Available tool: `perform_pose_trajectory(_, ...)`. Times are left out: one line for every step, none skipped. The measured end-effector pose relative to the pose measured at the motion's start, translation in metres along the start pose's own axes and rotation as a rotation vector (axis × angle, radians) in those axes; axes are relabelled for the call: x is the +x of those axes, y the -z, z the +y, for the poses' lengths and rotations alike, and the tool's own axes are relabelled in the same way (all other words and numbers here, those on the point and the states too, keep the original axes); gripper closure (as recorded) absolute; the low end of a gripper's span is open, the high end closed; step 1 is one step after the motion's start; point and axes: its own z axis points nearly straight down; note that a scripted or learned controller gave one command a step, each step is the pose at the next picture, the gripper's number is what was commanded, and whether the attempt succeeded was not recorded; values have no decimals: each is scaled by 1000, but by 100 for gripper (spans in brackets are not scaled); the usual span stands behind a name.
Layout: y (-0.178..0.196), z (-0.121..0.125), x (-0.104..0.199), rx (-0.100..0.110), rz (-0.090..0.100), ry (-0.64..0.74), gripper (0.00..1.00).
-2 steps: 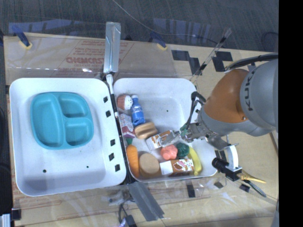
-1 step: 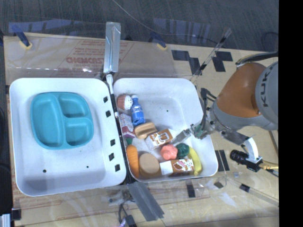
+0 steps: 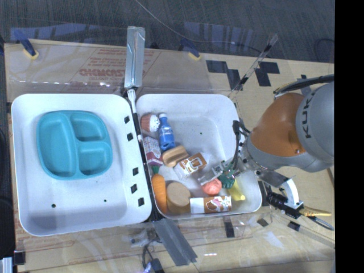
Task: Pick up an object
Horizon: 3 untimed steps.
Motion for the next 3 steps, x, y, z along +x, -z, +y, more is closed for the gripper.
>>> perform_pose_trajectory(10, 2, 0, -2, -1, 6, 100)
perform_pose_trajectory(215, 29, 21, 5, 1, -95, 100)
perform_pose_trajectory(212, 28, 21, 11, 4, -95, 0)
